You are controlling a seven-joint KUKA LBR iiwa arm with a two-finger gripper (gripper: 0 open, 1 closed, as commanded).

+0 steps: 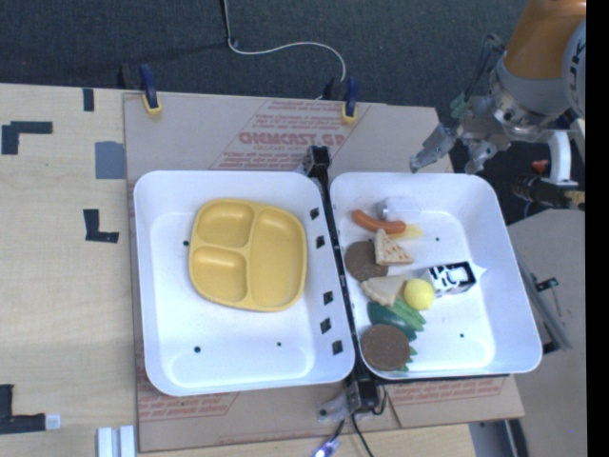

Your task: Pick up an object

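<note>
While the gripper [447, 155] is held above the upper right corner of the right bin [504, 255], its fingers are seen spread apart with nothing between them. Toy food is gathered in that bin, among it a yellow lemon [418, 294]; a yellow divided plate [249, 253] is seated in the left bin [157, 284].

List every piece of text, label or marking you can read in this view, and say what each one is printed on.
Red print in two lines on the cardboard sheet behind the bins: too blurred to read.
Black-and-white pattern on the small carton in the right bin: no letters can be made out.
Yellow divided plate in the left bin: no text.
</note>
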